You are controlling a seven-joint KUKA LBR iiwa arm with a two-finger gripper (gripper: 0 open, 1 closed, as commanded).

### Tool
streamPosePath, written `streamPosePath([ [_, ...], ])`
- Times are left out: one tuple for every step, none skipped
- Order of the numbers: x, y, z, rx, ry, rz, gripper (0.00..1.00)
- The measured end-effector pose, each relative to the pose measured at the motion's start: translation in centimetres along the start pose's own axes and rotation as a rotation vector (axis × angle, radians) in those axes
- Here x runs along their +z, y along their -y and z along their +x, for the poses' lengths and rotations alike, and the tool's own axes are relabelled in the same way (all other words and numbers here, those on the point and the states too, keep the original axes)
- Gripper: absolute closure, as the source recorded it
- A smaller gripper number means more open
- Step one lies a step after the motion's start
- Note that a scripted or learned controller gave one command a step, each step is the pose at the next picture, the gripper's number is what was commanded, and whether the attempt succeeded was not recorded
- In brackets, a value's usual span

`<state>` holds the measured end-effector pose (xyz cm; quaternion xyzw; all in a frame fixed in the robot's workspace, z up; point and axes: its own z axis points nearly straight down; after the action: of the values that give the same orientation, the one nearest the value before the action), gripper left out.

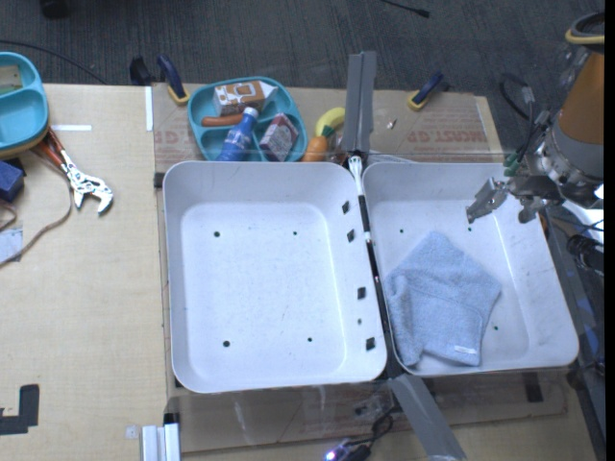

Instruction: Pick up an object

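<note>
Off left, wrench (88, 188); behind bins, blue tray (248, 118) of oddments. Folded grey towel (444, 301) lying in right bin (538, 286). Above bin's far right corner, gripper (506, 200) hovering, fingers spread, grasping nothing

**Room in the bins**

Left bin (192, 257) open across its whole floor; right bin (538, 305) has a crumpled towel (444, 301) over its near left part, its far and right floor bare; a divider post (359, 99) rises between the bins' far corners.
</note>
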<state>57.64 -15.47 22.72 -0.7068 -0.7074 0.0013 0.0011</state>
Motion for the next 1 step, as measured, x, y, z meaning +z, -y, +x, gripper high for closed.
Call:
streamPosePath([
  [-3.87,4.75,-6.83,0.132,0.002,-0.003,0.00],
])
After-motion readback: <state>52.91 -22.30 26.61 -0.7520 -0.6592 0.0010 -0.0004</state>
